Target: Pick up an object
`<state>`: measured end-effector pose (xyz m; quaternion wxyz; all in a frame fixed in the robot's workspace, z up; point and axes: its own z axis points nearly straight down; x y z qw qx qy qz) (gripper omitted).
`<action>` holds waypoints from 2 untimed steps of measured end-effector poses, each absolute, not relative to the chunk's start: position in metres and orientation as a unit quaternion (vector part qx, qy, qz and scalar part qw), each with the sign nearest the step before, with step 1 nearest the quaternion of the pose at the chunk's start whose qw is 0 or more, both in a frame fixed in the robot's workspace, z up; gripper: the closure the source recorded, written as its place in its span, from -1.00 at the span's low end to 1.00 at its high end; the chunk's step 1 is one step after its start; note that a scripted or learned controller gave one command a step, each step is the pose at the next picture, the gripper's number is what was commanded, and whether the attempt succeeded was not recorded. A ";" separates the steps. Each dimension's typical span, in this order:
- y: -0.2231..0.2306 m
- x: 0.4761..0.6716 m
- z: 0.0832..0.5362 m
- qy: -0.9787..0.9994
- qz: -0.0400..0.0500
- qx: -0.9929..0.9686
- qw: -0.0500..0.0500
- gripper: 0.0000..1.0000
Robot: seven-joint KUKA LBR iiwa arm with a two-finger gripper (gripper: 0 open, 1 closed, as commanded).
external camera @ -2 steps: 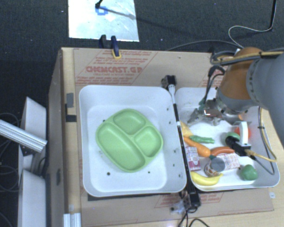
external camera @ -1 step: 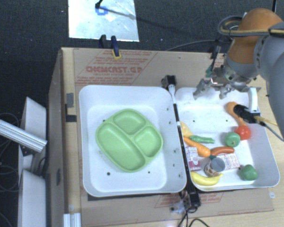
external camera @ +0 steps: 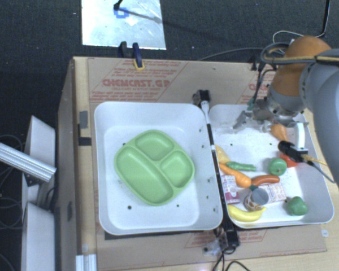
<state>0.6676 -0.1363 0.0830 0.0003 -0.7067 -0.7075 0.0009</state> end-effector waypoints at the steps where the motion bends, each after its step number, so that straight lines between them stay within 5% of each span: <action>1: -0.149 0.669 0.085 -0.708 -0.001 -0.706 -0.002 -1.00; 2: -0.208 0.670 0.165 -0.708 -0.001 -0.707 -0.004 -1.00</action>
